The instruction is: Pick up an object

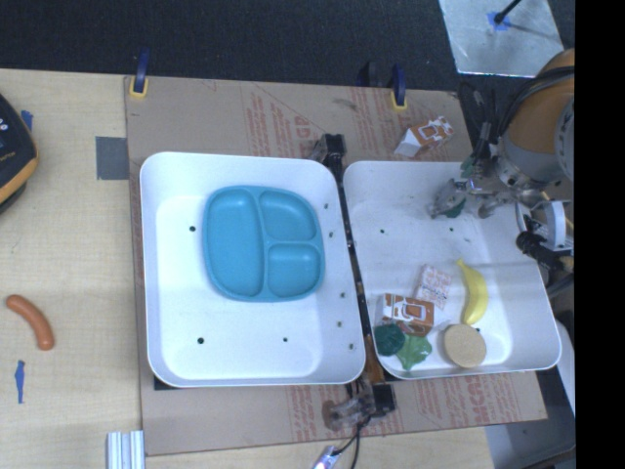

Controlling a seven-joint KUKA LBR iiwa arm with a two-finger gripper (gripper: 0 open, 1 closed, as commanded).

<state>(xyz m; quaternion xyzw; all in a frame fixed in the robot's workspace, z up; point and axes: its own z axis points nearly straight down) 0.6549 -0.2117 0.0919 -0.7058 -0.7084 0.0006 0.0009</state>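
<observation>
Tool (451, 203) over right bin (527, 350), grip state unclear; cardboard (254, 120) red print unreadable.

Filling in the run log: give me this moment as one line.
gripper: over right bin far end, holding nothing | banana, cookie: right bin, near end | blue plate: left bin

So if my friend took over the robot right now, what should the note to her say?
Gripper: low over the far end of the right bin, nothing seen between its fingers.
Things to pick, all at the right bin's near end: banana, round biscuit, green leafy toy, two small packets.
Left bin: blue divided plate.
On the bench outside the bins: sausage, another packet.
Done: nothing picked yet.
Left: move toward the pile, grasp one thing, lift.
</observation>
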